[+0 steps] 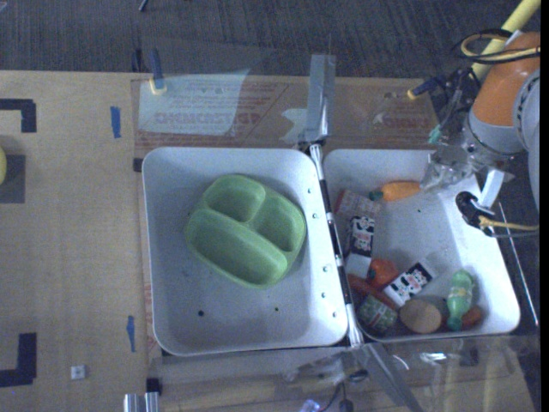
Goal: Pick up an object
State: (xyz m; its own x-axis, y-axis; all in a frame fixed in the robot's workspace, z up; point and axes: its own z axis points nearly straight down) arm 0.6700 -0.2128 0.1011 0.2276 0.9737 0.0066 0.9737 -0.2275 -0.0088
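1. looking down on my feed, i see two white bins side by side on the bench: the left bin (163, 230) and the right bin (489, 256).
2. the left bin carries a green divided tray (247, 228), upside down, sitting a little above the middle of the floor and turned at an angle.
3. the right bin holds the loose pieces. an orange carrot-like piece (400, 190) lies near the top wall.
4. a cow-print carton (362, 235) stands close to the wall shared with the left bin, and a second black-and-white carton (410, 282) lies lower down, tilted.
5. along the bottom edge i make out a brown round object (420, 316), with a green bottle (461, 293) just beside it on the right.
6. the arm comes in from the right, orange band showing, and the gripper (443, 173) sits over the top right part of the right bin, just beside the carrot-like piece.
7. i cannot tell whether the claw is apart or together; it is too blurred, and i see nothing between its tips.
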